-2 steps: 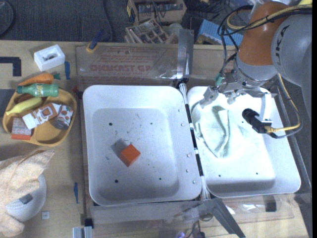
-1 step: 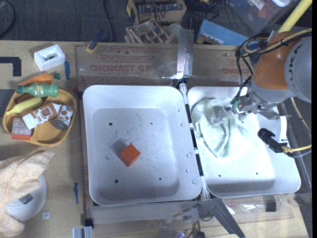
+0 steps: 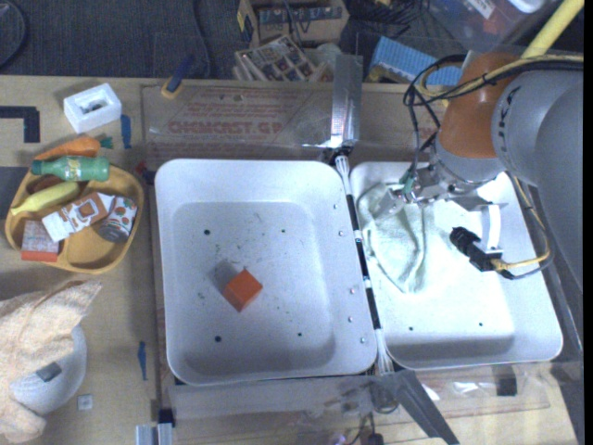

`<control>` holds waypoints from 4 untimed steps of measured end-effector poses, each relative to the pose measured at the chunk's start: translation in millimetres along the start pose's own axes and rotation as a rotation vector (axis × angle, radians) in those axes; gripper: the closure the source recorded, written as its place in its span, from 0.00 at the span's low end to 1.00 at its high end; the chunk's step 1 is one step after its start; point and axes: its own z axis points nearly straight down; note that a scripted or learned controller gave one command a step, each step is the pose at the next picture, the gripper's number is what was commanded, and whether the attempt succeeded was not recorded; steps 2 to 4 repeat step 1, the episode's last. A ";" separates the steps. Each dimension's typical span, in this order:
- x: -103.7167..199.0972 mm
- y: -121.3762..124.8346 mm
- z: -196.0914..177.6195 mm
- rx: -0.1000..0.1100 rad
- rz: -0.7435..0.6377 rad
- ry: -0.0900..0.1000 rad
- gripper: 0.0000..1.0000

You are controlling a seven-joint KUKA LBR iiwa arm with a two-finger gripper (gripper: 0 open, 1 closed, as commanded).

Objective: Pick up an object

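Note:
An orange block point(image 3: 244, 289) lies in the left bin point(image 3: 185, 202), a little left of its middle, with a small grey shadow or piece beside it. A pale green-white cloth point(image 3: 397, 247) lies crumpled in the left half of the right bin point(image 3: 500, 332). My gripper point(image 3: 412, 189) is low over the cloth's upper end, near the back of the right bin, touching or nearly touching the fabric. The grey arm with its orange band point(image 3: 473, 128) comes in from the upper right.
A black plug on a yellow cable point(image 3: 471, 247) hangs over the right bin just right of the cloth. A yellow bowl of toy food point(image 3: 74, 219) and a beige cloth point(image 3: 42, 327) sit left of the bins. A clear plastic sheet point(image 3: 241, 119) lies behind the bins.

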 end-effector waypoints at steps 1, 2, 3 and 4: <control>-19.3 14.2 -70.6 0.002 -0.408 0.002 0.00; -19.3 14.2 -70.6 0.002 -0.408 0.002 0.00; -19.3 14.2 -70.6 0.002 -0.408 0.002 0.00; -19.3 14.2 -70.6 0.002 -0.408 0.002 0.00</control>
